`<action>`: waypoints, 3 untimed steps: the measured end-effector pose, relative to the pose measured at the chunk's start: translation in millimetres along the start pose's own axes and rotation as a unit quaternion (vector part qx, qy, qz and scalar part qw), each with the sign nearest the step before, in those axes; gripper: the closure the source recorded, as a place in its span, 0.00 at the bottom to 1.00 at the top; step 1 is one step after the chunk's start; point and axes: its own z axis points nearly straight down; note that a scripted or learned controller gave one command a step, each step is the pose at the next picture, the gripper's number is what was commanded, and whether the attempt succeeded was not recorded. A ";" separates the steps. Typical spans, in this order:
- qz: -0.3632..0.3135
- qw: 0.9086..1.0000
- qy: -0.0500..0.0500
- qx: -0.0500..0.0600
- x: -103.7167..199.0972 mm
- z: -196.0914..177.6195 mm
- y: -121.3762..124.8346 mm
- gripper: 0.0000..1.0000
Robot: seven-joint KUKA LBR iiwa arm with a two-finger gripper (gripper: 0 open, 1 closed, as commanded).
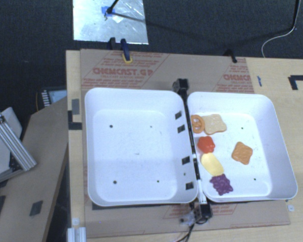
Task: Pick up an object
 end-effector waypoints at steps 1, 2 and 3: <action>-0.002 1.000 0.002 0.006 -0.1 -1.7 0.5 1.00; -0.002 1.000 0.006 0.014 82.0 92.3 0.7 1.00; -0.004 1.000 0.006 0.009 184.3 80.1 1.5 1.00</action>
